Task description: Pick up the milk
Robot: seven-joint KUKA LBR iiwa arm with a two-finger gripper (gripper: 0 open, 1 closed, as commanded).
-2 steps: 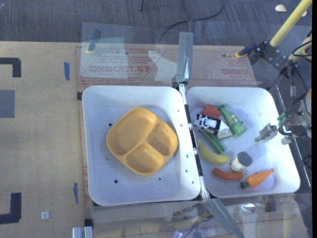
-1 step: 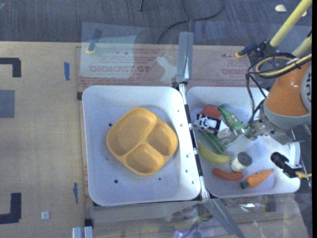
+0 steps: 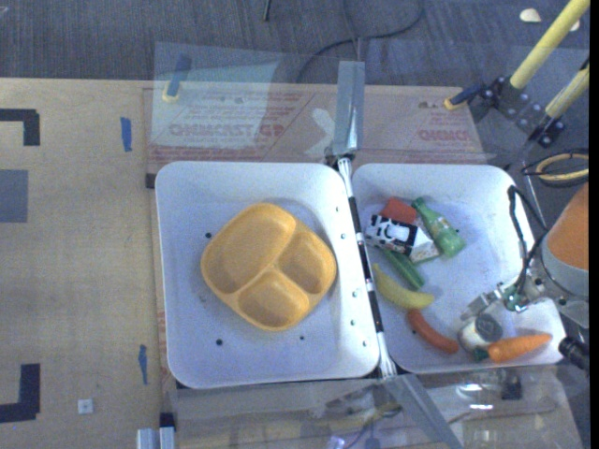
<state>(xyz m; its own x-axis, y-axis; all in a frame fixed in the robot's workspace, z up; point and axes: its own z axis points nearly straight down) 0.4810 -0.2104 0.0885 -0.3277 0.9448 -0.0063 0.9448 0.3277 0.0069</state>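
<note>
At the right-hand bin (image 3: 487, 181) we have our work before us, while the left bin (image 3: 178, 279) carries a yellow divided plate (image 3: 269, 265). The milk (image 3: 395, 234), a small carton with black-and-white cow patches, lies on its side in the upper left part of the right bin, close to the wall between the bins. A red item (image 3: 401, 210) lies against its upper edge, a green bottle (image 3: 439, 226) lies just to its right, and a dark green vegetable (image 3: 404, 267) runs down from beneath it toward a banana (image 3: 402, 290).

Our gripper (image 3: 487, 321) sits low at the bin's lower right, well apart from the milk, near an orange carrot (image 3: 517, 347) and a red sausage-like piece (image 3: 432, 331). A small round grey part shows at its tip. We cannot tell whether the gripper is spread or pressed together, and we see nothing clearly caught in it.

We judge the step in hand to be the approach. To do it well, we should rise clear of the clutter, cross up and left, and line up across the carton's narrow sides. We should come down on its middle, away from the bottle and the red item, so that neither neighbour gets pinched along with it.
</note>
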